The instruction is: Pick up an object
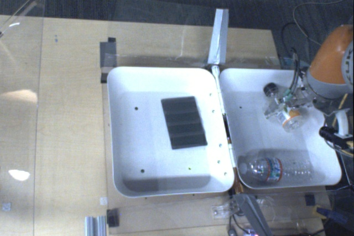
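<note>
A black ribbed rectangular pad [184,122] lies flat in the middle of the left bin [127,85]. In the right bin [249,83], a clear plastic bottle [275,169] with a coloured label lies on its side along the front wall. A small clear object with an orange-yellow part [289,116] sits near the right bin's middle right, and a small dark round piece [270,88] lies just beyond it. My gripper [296,98] reaches in from the right, low over the small clear object, under the orange band [332,58] of the arm.
A metal divider post [218,36] stands behind the gap between the two bins. Cables [332,138] hang beside the right bin's right wall. Black brackets [108,55] hold the left bin at its corners. Wooden bench surface stretches to the left.
</note>
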`<state>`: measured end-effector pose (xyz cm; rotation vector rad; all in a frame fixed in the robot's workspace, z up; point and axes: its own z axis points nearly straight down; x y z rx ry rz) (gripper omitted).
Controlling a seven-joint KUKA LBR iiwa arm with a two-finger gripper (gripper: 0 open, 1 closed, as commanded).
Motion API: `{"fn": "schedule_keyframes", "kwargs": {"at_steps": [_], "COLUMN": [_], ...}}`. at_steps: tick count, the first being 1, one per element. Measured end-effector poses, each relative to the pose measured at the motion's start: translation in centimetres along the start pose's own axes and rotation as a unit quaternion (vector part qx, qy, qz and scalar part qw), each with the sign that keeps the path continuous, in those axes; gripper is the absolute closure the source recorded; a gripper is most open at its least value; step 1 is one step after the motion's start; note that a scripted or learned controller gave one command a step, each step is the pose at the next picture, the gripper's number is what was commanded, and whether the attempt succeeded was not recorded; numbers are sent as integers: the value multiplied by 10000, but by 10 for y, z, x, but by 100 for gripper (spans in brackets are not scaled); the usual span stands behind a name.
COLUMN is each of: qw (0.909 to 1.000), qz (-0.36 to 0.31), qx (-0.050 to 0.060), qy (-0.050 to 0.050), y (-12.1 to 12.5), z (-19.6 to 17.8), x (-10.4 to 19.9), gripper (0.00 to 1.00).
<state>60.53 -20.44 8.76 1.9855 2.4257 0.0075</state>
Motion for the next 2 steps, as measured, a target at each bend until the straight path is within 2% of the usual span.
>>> {"fn": "schedule_keyframes", "kwargs": {"at_steps": [1,2], "qw": [10000,10000], "qz": [-14,-22], "qx": [-34,6], "qy": [-7,0], "y": [3,77], "z": [-13,-108], "x": [1,47], "gripper": [100,100]}}
